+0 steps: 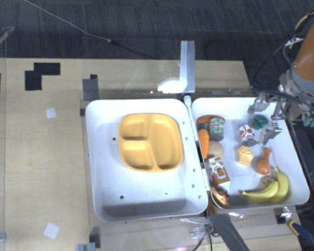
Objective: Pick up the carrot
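The long orange toy carrot with a green top [203,141] lies in the right shallow white bin [296,158], at about 9 o'clock of that bin, tight along the left wall; its green end points to 12 o'clock and touches a small green-labelled can [216,127]; a round beige ball-like thing [215,147] sits just beside it at 3 o'clock. The two-finger metal gripper [268,120] hangs over the bin's 1 o'clock corner, well apart from the carrot; its fingers stand apart, narrow to medium, and nothing is between them.

The carrot is probably light hollow plastic, stiff and rather smooth, so it may slip or roll; it is not fragile. I judge the best hold is across the thick upper-middle part, fingers closing from 9 and 3 o'clock; but the wall leaves little room there. The yellow divided plate [149,142] lies in the left white bin [104,166].
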Action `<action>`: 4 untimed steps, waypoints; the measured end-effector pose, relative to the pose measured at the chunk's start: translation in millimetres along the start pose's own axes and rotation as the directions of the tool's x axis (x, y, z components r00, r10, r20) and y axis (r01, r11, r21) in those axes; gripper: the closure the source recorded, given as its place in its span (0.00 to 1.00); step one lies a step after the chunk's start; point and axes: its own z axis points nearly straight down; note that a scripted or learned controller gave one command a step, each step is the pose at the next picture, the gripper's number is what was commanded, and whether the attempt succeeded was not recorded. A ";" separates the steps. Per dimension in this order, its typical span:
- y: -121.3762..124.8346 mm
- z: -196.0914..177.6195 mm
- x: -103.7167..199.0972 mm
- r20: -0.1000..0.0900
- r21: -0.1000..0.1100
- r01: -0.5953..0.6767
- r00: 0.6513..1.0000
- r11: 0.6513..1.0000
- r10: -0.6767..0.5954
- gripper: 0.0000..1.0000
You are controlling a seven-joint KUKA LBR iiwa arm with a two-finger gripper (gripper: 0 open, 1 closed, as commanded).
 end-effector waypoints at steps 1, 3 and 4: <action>-18.4 178.5 58.0 0.008 0.003 0.095 0.995 0.995 -0.095 0.00; -54.4 177.3 76.3 0.008 0.008 0.498 0.867 0.867 -0.498 1.00; -27.7 130.4 61.3 0.003 0.002 0.557 0.830 0.830 -0.557 1.00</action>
